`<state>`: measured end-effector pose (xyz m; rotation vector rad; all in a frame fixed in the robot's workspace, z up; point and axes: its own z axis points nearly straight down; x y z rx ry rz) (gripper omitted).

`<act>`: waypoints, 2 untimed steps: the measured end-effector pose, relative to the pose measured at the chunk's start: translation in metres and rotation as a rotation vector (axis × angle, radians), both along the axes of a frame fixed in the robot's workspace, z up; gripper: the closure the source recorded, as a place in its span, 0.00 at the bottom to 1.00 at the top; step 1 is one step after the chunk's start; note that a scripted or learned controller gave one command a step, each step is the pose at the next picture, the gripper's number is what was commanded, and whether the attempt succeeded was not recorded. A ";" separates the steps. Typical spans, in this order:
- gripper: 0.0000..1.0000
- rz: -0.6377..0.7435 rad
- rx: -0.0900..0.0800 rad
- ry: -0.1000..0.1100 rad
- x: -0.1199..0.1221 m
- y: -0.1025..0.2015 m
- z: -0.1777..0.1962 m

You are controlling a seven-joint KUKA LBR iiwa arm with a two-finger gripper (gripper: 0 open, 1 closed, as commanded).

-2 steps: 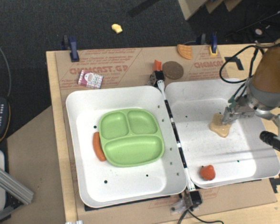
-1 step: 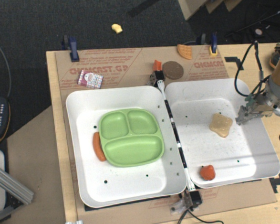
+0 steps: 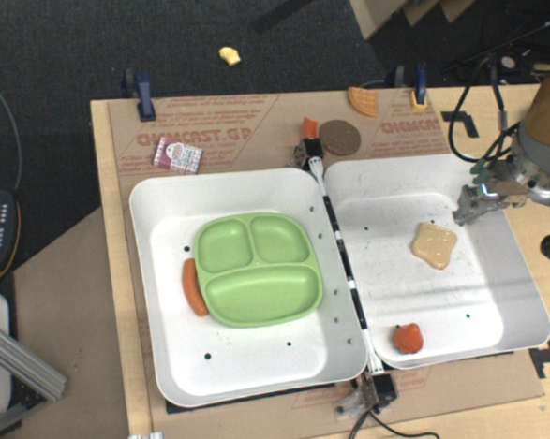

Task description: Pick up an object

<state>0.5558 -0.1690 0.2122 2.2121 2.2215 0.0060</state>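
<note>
Nearest the camera, a small red tomato-like toy (image 3: pixel 408 338) sits at the front edge of the right bin (image 3: pixel 504 273); round and smooth, it would likely roll or slip. Further back lies a tan bread-slice toy (image 3: pixel 434 246), probably light, flat and easier to pinch across its edges. Just beside it the gripper (image 3: pixel 469 208) hovers; I cannot tell how it is set. Beyond, the left bin (image 3: pixel 166 268) holds a green divided plate (image 3: pixel 258 269) touching an orange sausage-like toy (image 3: pixel 193 286).

The arm (image 3: pixel 545 153) is cut off at the right edge — its jaws are too small to read.
</note>
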 end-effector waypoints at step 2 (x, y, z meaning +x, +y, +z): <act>1.00 -0.003 -0.002 0.001 0.013 -0.018 0.028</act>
